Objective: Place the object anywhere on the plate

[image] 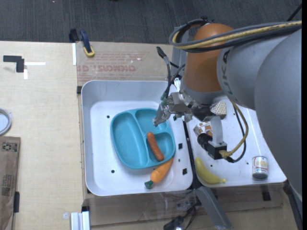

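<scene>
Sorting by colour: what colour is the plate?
Blue plate, plain in the camera view.

Grey arm [259, 80] reaches in from the right; gripper [160, 116] points down-left, wrist bent low

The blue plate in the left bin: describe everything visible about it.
The blue plate is a rounded, glossy, plastic-looking dish split by raised ridges into one large left section and two smaller right ones. It lies flat in the left bin. A sausage rests in its lower right section; a toy carrot leans on its lower rim.
</scene>
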Robot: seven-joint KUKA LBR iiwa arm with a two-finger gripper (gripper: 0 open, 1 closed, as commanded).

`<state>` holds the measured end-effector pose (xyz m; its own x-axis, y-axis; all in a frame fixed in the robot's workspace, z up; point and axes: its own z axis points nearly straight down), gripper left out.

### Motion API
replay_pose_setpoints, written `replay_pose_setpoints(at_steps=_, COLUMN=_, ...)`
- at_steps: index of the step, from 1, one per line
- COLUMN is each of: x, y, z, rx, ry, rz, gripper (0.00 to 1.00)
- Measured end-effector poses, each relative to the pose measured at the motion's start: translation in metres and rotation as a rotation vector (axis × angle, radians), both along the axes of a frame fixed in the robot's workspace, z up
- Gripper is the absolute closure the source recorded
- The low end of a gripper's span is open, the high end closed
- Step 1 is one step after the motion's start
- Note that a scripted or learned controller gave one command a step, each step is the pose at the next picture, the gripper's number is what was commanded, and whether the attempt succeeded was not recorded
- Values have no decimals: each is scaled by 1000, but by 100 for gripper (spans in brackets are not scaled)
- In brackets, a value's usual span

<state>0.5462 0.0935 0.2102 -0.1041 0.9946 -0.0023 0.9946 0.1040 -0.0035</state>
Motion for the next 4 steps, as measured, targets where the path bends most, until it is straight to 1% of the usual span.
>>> replay_pose_setpoints(at_steps=1, x=53, y=-5, z=97, rx=-2, ry=-2, rz=-428, gripper=0)
replay_pose_setpoints(at_steps=2, x=113, y=67, z=159, rx=-4, ry=-2, rz=-884, gripper=0)
replay_pose_setpoints(at_steps=3, x=80, y=53, z=79, rx=-5, ry=-1, rz=-946, gripper=0)
replay_pose_setpoints(at_steps=4, x=79, y=72, z=198, rx=-2, ry=-5, rz=-1474, gripper=0)
